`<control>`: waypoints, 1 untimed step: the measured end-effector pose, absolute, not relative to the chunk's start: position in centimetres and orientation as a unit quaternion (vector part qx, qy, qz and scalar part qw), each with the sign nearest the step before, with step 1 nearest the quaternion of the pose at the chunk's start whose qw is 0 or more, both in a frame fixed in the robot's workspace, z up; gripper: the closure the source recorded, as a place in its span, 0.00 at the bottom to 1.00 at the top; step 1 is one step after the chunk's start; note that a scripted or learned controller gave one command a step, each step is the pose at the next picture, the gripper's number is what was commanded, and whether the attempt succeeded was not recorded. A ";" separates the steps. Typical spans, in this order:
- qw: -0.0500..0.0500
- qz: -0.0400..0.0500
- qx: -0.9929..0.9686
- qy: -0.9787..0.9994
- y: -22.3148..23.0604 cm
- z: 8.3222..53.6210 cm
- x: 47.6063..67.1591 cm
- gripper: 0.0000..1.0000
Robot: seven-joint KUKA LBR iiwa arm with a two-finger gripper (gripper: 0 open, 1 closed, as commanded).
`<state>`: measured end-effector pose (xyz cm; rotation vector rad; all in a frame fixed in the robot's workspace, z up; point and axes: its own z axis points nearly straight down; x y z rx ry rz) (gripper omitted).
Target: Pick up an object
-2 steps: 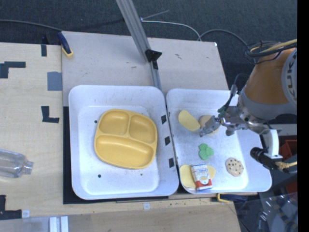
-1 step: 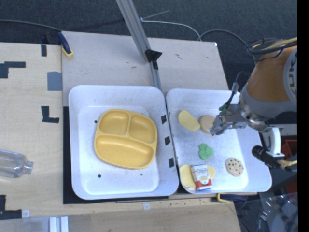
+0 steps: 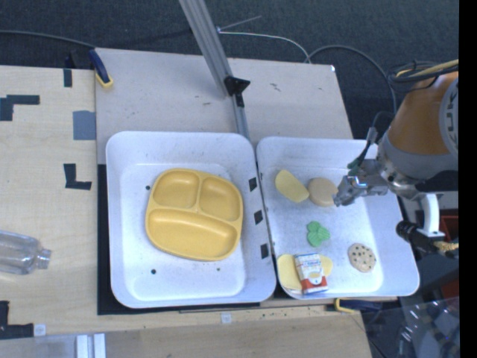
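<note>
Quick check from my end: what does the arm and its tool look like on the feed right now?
The arm is bulky and rounded, with an orange band and grey casing beside it. A yellow cable and dark cables loop above it. The tool is small, metallic grey with dark parts, tapering toward the right bin.

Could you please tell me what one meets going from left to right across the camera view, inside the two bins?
Yellow divided plate → yellow lemon-shaped piece → green piece → cookie

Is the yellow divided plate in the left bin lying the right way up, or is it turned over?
Right way up. The yellow divided plate lies flat in the left bin with its three hollow compartments facing the camera, and no food lies in them.
</note>
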<state>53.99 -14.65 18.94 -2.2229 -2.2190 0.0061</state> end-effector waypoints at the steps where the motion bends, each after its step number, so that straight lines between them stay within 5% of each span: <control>1: -0.002 0.000 -0.708 -0.707 -19.0 22.1 54.4 1.00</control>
